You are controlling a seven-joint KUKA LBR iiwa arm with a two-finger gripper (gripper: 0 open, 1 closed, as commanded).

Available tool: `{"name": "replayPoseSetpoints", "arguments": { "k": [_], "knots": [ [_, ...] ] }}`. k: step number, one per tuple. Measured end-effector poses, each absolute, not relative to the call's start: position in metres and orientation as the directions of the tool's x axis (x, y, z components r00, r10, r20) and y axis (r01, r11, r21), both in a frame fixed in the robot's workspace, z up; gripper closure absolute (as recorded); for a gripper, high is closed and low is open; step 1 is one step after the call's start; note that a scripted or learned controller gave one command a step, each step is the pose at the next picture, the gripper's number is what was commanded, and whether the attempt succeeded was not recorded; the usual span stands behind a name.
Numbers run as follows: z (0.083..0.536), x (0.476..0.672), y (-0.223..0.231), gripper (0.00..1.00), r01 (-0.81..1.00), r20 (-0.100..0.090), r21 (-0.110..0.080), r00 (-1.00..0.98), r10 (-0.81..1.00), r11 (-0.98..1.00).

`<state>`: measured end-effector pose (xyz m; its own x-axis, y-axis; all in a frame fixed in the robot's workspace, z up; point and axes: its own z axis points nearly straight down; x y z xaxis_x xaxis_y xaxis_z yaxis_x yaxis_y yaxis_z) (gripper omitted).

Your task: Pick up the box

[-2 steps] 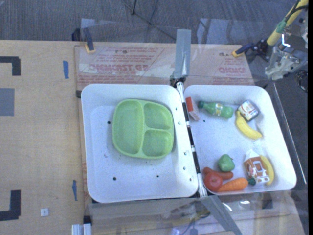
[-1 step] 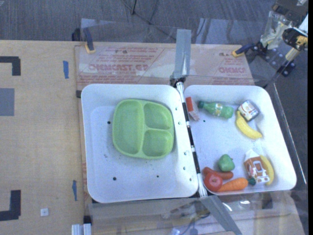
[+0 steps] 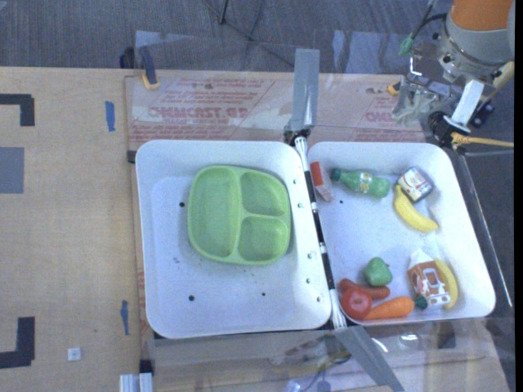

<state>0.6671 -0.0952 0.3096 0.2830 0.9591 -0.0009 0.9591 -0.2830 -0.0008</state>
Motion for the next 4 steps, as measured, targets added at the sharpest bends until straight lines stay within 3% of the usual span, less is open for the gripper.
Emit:
{"name": "replayPoseSetpoints", "arguments": {
  "k": [1, 2, 3, 4],
  "knots": [
    [0.436, 0.667, -0.077, 1.00, 0.949, -0.001, 0.002, 0.314, 0.949, -0.314],
    [0.260, 0.655, -0.021, 1.00, 0.947, 0.000, -0.001, 0.322, 0.947, -0.322],
    [0.300, 0.646, -0.016, 1.00, 0.952, 0.000, 0.003, 0.305, 0.952, -0.305],
    [0.289, 0.641, 0.011, 1.00, 0.826, -0.001, -0.003, 0.564, 0.826, -0.564]
  ]
}}
